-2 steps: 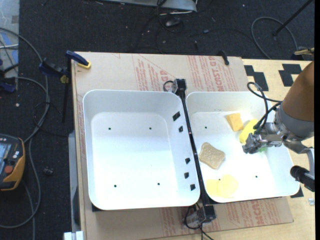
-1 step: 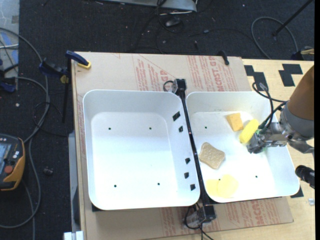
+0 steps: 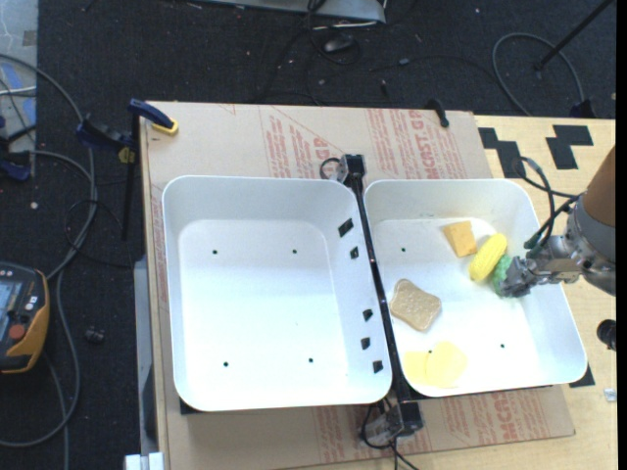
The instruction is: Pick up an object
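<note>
A dark cable-strewn floor surrounds the cardboard-topped desk (image 3: pixel 294 135). In the right white plastic bin (image 3: pixel 549 351), the claw (image 3: pixel 516 277) sits at three o'clock, touching a small green object (image 3: pixel 503 280); its grip I cannot tell. The yellow corn-shaped toy (image 3: pixel 487 257) lies just beside, so closing could nudge it or catch both

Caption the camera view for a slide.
Gripper at the corn cob in the right bin, beside toy foods.

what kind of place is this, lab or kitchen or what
Most likely a robotics lab, not a kitchen: two white bins sit on a plywood bench, loose cables trail across dark carpet, and the food in the right bin looks like toy corn.
</note>
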